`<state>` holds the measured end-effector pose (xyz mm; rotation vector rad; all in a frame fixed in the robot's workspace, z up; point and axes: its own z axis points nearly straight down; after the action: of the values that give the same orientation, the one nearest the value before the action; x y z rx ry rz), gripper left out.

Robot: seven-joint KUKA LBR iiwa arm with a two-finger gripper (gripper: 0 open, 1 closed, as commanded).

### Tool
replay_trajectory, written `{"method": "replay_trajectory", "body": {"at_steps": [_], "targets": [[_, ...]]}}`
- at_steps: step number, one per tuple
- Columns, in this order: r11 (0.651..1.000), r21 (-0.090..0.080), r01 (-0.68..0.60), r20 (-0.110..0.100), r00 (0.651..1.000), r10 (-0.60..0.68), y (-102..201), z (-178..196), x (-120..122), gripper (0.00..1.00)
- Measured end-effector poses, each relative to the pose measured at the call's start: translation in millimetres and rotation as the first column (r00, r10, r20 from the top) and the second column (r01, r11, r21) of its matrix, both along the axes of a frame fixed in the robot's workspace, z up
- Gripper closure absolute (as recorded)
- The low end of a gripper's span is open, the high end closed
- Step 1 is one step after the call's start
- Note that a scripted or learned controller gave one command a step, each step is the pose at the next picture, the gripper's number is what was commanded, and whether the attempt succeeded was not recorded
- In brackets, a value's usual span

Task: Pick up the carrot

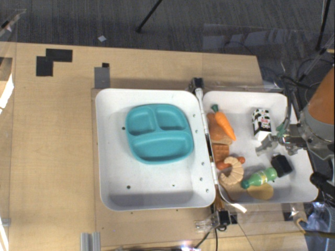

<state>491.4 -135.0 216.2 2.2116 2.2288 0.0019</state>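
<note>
I see the orange toy carrot with green top lying in the right white bin, near its left wall, on a tan bread slice. The two-finger gripper sits well right of it; I cannot tell its opening or hold.

The scene is viewed from a single fixed camera mounted above the bench, looking down at a slant. Both white bins, the left bin and the right bin, are taken in whole from some distance, with dark floor seen beyond the bench's far edge.
</note>
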Motion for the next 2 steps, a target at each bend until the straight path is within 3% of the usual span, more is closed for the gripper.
{"method": "replay_trajectory", "body": {"at_steps": [1,2], "targets": [[1.000,0.003,-0.014,-0.004,1.000,0.014,52.4,-83.6,121.0,0.00],[0.991,0.002,0.131,0.015,0.991,-0.131,51.3,-121.9,126.2,0.00]]}}
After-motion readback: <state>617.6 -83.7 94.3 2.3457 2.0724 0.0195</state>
